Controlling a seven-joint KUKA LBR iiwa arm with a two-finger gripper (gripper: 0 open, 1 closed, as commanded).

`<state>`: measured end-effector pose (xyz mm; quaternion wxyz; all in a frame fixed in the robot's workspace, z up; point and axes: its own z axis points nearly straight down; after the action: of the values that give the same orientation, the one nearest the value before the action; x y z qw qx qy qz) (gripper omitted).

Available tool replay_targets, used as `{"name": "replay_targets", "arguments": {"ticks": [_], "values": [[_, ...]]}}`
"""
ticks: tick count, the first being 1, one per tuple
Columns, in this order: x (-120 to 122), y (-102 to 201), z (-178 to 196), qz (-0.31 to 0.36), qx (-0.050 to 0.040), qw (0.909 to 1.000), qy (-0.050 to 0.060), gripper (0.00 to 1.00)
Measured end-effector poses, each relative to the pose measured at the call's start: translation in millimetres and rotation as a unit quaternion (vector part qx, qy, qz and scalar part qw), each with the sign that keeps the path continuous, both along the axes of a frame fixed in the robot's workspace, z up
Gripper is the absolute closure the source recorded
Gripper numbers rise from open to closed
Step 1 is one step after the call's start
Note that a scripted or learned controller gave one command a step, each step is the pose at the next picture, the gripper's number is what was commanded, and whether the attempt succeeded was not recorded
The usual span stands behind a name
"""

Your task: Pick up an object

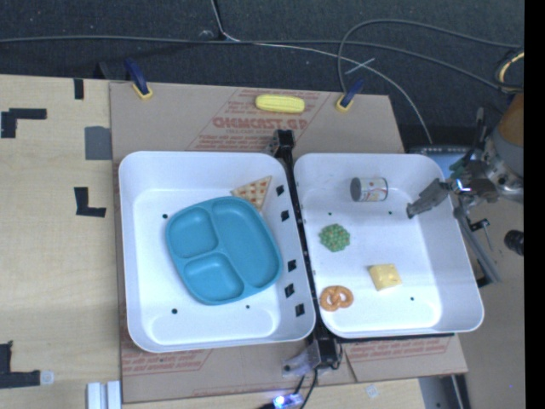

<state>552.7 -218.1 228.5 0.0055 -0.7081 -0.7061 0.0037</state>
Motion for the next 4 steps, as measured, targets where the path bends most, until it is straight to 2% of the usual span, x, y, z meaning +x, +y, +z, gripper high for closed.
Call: {"name": "replay_targets", "arguments": {"ticks": [1,3,4], "values": [[2.8,0.3,6.7,0.002,-0.0015,1.0,-0.006,0.0],[0.7,3.4,-122.5,0.002,-0.0007,1.0,-0.003,0.0],[1.5,3.6,-143.5,0.002,-0.0026,1.0,-0.007,0.0]]}}
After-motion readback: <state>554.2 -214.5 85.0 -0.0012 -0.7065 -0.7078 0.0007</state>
